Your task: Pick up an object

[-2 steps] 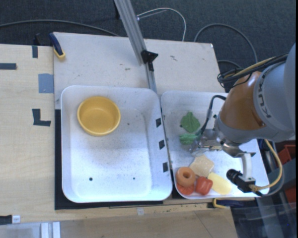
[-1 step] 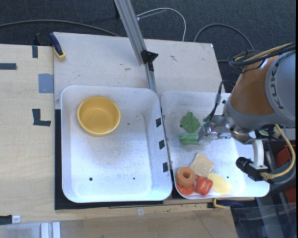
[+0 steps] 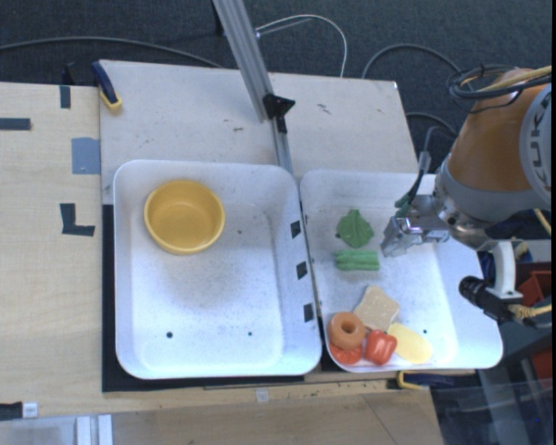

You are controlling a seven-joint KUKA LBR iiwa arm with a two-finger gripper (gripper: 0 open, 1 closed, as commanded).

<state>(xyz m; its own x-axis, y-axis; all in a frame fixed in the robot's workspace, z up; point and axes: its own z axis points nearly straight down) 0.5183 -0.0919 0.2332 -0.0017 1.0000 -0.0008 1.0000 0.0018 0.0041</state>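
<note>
The likeliest thing to pick is the green bean pod (image 3: 357, 261), lying flat in the right bin (image 3: 463, 341) just below and left of the gripper (image 3: 400, 237). It looks like a small toy food piece, so I judge it light, fairly stiff and smooth enough to slip. It is long and narrow, so the best hold is across its short width at the middle.

The gripper hangs over the right bin just beside the pod, with nothing visibly between its fingers; I cannot tell whether they stand apart or together.

Just above the pod lies a green leaf piece (image 3: 355, 227), close enough to be nudged during a descent. Farther below the pod, a slice of bread (image 3: 378, 308), an orange ring (image 3: 347, 328), a red pepper (image 3: 380, 346) and a yellow piece (image 3: 410, 343) crowd together, touching one another.

The bin floor is white, speckled and flat, with a low rim. Left of the pod, across the divide, the left bin (image 3: 204, 295) holds a yellow bowl (image 3: 184, 215). Both bins rest on the worktop (image 3: 185, 109).
</note>
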